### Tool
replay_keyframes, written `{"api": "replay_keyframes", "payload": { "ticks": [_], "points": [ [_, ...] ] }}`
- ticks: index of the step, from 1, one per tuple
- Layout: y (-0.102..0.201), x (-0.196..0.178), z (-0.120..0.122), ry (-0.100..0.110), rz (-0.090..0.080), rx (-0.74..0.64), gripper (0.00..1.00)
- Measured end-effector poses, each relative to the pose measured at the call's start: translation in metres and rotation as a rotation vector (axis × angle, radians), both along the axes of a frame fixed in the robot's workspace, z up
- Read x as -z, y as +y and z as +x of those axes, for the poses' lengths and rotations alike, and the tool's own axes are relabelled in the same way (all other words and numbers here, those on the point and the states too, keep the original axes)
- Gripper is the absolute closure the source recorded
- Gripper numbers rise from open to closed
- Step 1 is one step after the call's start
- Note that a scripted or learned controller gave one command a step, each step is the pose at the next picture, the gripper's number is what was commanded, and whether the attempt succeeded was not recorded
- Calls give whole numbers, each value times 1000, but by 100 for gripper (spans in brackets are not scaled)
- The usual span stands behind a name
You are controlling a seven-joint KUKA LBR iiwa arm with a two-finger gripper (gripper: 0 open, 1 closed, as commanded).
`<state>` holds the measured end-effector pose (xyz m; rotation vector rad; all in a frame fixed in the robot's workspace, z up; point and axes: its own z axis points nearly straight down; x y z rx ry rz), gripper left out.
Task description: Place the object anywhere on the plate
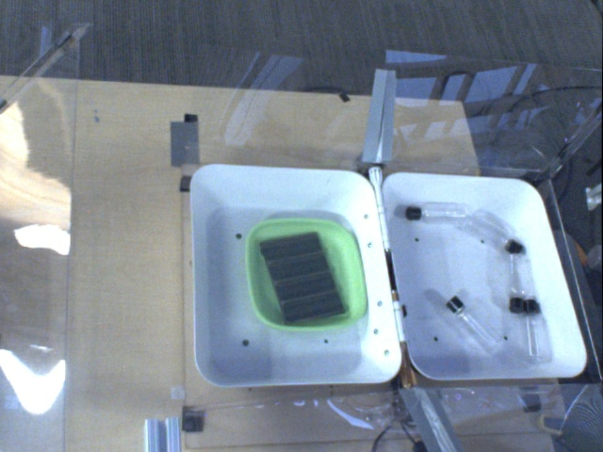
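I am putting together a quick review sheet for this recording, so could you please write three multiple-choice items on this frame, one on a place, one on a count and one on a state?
1. Where does the green plate sit?
A. In the left bin
B. In the right bin
C. On the bare bench

2. How many clear vials with black caps lie in the right bin?
A. One
B. Two
C. Four

3. How does the dark ridged block stand relative to the plate?
A. It leans on the bin wall
B. It lies flat on the plate
C. It lies beside the plate

Answers:
1. A, the plate rests on the left bin's floor.
2. C, four black caps show there.
3. B, green rim shows all round it.
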<state>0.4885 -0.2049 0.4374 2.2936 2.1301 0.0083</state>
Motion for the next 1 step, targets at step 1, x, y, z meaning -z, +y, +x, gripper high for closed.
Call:
{"api": "replay_keyframes", "payload": {
  "ticks": [1],
  "points": [
    [1, 0, 0, 0, 0, 17, 0]
  ]
}}
